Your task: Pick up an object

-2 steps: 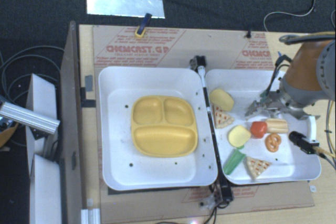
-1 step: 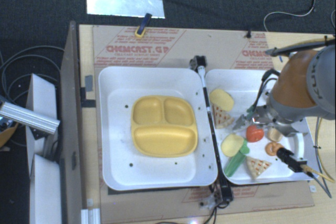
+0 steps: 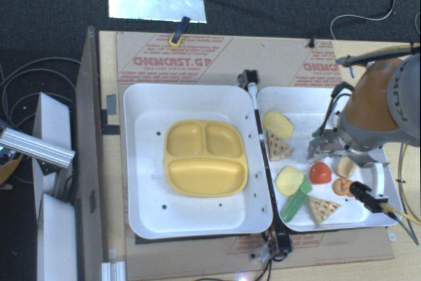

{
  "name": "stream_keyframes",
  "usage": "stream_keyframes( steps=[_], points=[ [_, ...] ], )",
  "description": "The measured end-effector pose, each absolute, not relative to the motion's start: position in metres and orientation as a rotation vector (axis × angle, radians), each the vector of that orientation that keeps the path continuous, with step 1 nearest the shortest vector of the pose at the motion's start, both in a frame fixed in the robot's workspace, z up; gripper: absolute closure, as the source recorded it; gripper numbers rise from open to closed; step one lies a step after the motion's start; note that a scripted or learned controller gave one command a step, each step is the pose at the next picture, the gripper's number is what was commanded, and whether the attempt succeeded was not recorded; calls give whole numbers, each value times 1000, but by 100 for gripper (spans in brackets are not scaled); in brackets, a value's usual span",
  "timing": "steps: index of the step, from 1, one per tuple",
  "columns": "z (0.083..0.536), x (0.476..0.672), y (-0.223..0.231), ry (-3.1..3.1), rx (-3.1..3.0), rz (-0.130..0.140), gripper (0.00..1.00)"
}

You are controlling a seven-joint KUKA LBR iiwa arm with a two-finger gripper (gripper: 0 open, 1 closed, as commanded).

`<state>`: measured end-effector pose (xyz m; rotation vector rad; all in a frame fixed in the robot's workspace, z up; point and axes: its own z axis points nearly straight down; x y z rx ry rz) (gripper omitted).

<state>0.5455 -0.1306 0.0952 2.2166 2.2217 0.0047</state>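
Observation:
My gripper [image 3: 320, 147] hangs low over the middle of the right bin [image 3: 299, 102], just above a red tomato-like toy [image 3: 320, 172]. Around it lie a yellow lump [image 3: 277, 123], a crust-edged wedge [image 3: 279, 147], another yellow piece [image 3: 289, 179], a green stick [image 3: 296, 204], a second wedge [image 3: 323, 208], a small orange round piece [image 3: 341, 187] and a beige piece [image 3: 345, 166]. The arm's body hides the bin's right side. Nothing is visibly held.
The left bin [image 3: 148, 108] holds a yellow divided plate [image 3: 205, 158]. A black-clamped ridge [image 3: 262, 141] separates the two bins. Cardboard [image 3: 197, 56] lies under the bins, with a small blue-and-yellow item [image 3: 179, 33] at its far edge.

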Motion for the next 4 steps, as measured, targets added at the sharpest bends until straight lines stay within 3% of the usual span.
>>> stream_keyframes(
  steps=[1,2,3,4],
  points=[
    [95,545,-131,2222,2217,4,0],
    [84,501,-155,2219,2226,-2,0],
    [95,505,-152,2221,2219,6,100],
    [190,536,-70,2232,2201,16,100]
  ],
)
